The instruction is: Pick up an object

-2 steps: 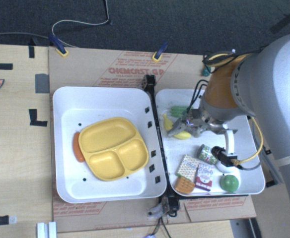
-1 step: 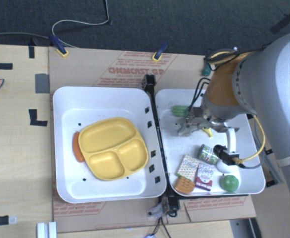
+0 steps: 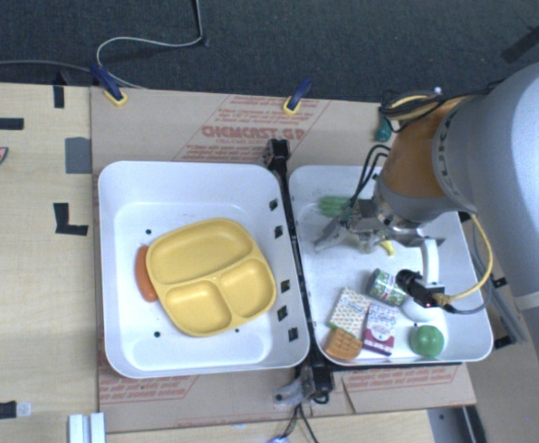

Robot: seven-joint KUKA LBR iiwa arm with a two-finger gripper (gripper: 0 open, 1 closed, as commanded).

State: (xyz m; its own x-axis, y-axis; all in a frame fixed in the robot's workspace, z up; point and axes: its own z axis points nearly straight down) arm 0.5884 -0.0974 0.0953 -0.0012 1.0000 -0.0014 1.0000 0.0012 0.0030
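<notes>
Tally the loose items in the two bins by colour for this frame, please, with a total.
Yellow: 1, the divided tray in the left bin
Orange: 1, a piece tucked beside the tray
Green: 3, a ball, a small can and an item by the gripper in the right bin
Patterned or tan packets: 3
Total: 8

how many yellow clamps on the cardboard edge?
2. One yellow clamp sits at the cardboard's top left corner, the other yellow clamp on its top edge, above the gap between the bins. The arm may hide more.
</notes>
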